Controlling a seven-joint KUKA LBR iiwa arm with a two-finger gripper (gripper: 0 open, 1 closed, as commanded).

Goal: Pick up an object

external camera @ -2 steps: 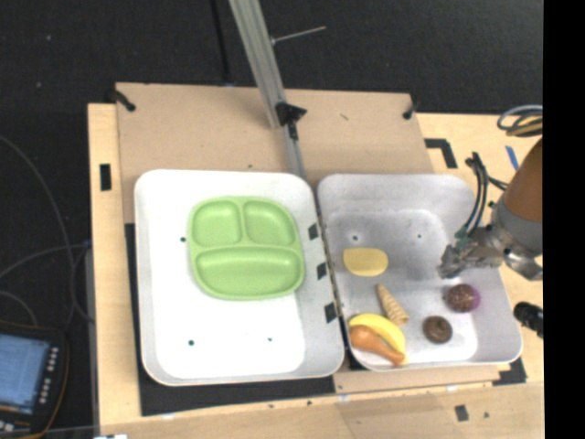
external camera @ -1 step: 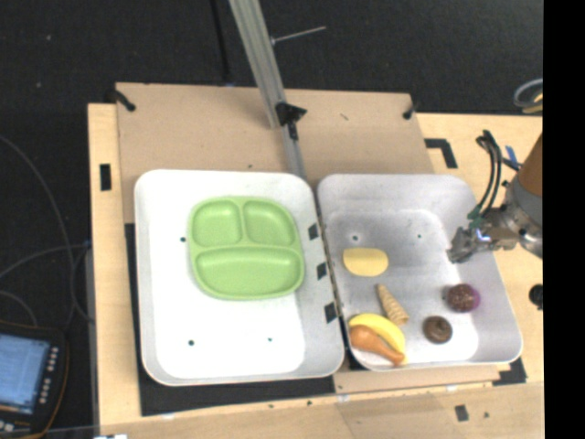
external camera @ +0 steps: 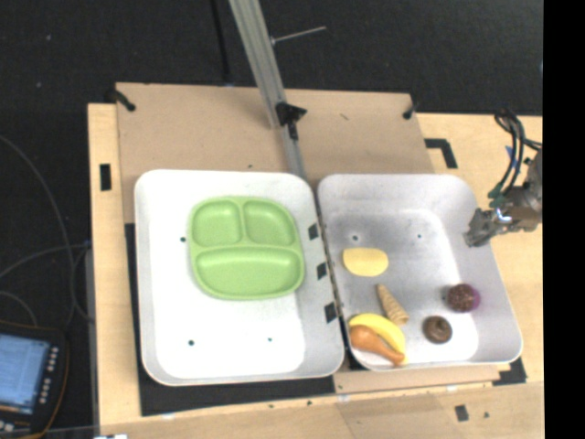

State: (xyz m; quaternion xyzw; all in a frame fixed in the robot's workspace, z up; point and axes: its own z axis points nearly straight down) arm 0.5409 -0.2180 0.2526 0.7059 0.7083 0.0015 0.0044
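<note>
Pincer [external camera: 479, 230]: over the right bin's [external camera: 430, 195] right rim; finger state cannot be told.
Purple fruit [external camera: 462, 297]: near that bin's right edge, below the pincer, apart from it.
Chocolate donut [external camera: 438, 329]: front-right corner.

On the bench [external camera: 219, 135] sit 2 white bins. The left bin [external camera: 164, 337] holds a green divided plate [external camera: 246, 248]. The right bin [external camera: 402, 208] holds a yellow disc [external camera: 365, 262], cone [external camera: 392, 304], banana [external camera: 377, 329], orange pear [external camera: 373, 344], chocolate donut [external camera: 438, 329] and purple fruit [external camera: 462, 297]. The gripper [external camera: 482, 226] hovers at its right rim.
</note>
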